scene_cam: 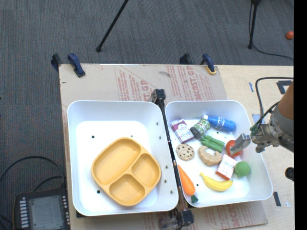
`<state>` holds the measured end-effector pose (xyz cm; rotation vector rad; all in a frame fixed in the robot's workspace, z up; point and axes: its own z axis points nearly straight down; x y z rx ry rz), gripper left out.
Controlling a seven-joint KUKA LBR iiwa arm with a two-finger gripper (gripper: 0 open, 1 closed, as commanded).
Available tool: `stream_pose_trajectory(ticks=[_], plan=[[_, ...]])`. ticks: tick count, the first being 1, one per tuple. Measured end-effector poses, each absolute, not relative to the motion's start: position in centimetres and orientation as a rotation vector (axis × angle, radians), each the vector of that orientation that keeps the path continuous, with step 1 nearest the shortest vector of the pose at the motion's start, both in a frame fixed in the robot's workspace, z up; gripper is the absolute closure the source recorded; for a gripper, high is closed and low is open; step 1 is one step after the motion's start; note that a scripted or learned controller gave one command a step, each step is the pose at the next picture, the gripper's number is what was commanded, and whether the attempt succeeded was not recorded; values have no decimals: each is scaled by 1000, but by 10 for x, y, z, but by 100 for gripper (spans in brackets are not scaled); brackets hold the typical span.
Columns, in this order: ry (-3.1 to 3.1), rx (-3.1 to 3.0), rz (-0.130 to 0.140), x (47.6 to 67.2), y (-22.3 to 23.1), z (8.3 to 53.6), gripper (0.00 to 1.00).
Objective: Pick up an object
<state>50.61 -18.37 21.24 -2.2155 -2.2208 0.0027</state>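
The right bin (259,186) holds several toy foods. Among them are a purple carton (181,130), a dark can (200,127), a blue bottle (222,123), green beans (212,143), a cookie (184,152) and a tan bread piece (210,155). A red-and-white box (226,166), a green ball (242,169), a banana (217,182) and a carrot (186,180) lie there too. My gripper (240,144) reaches in from the right, low over the bin's right side. It sits right at a small red round piece (231,149), partly covering it.
The left bin (81,123) carries a yellow three-part plate (126,170). The bins meet at a narrow divide (165,128). Blue clamps (76,63) hold the board at the back. A black cable (261,87) loops near the arm on the right.
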Motion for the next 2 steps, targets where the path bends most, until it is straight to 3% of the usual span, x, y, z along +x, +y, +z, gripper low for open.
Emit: stream_pose_trajectory(ticks=[1, 2], plan=[[-2227, -2225, -4, 537, -187, 91, 0], [-2220, -2227, -5, 537, -187, 99, 100]])
